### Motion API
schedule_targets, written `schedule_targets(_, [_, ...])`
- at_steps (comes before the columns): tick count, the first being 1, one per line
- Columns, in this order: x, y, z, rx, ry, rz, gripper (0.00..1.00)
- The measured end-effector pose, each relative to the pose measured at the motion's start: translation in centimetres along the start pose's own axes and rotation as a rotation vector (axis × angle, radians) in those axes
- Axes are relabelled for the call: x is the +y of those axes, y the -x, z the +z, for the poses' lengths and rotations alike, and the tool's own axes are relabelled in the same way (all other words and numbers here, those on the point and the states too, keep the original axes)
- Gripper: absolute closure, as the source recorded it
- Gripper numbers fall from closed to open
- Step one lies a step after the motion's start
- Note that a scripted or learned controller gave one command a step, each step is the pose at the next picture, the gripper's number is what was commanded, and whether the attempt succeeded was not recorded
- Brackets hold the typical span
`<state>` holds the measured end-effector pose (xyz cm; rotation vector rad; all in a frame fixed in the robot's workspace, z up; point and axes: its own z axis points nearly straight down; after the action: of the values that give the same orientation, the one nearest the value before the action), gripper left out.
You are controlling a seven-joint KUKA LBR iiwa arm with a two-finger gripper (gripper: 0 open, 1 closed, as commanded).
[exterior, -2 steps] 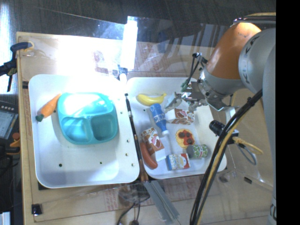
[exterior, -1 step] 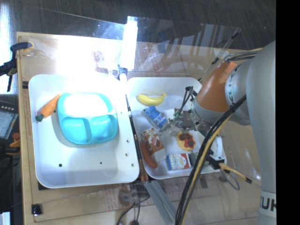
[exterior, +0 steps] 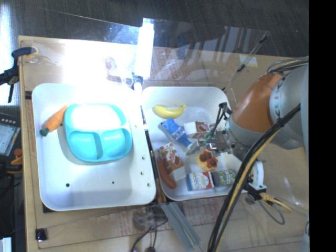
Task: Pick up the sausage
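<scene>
**Gripper low over the right bin, sausage lying apart from it**

The sausage (exterior: 166,174) is seen in the right bin (exterior: 181,92), at about 7 o'clock of the bin's floor, close to the wall shared with the left bin (exterior: 42,156). It lies flat, with its length running from 11 to 5 o'clock. A small packet (exterior: 170,153) is found touching it at its 12 o'clock end, and a carton (exterior: 199,181) is set just beside it at 3 o'clock.

The gripper (exterior: 210,140) is held low at about 3 o'clock of the right bin, with the arm (exterior: 257,112) reaching in from the right. Whether the gripper is wide or narrow cannot be told, as it is lost against the clutter beneath it. Nothing can be made out in its hold. The sausage is placed at 8 o'clock from the gripper, apart from it, with the packet between them.

Around the gripper, a brown pack (exterior: 202,127) is seen at 11 o'clock and a red and orange item (exterior: 208,162) at 6 o'clock. A blue carton (exterior: 176,133) is set near the bin's middle, and a banana (exterior: 169,110) lies at 12 o'clock of the bin. A green pack (exterior: 225,177) is found at 5 o'clock.

In the left bin, a blue plate (exterior: 98,140) is placed at the centre, and a carrot (exterior: 54,119) lies at 10 o'clock.
</scene>
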<state>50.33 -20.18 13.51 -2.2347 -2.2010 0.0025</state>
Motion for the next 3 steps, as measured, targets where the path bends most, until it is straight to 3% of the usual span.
schedule_targets(1, [0.3,0.5,3.9,-0.005,0.011,-0.024,0.0])
schedule_targets(2, [0.3,0.8,2.8,-0.01,0.012,-0.027,1.0])
schedule_targets(3, [0.3,0.7,2.9,-0.009,0.011,-0.028,0.0])
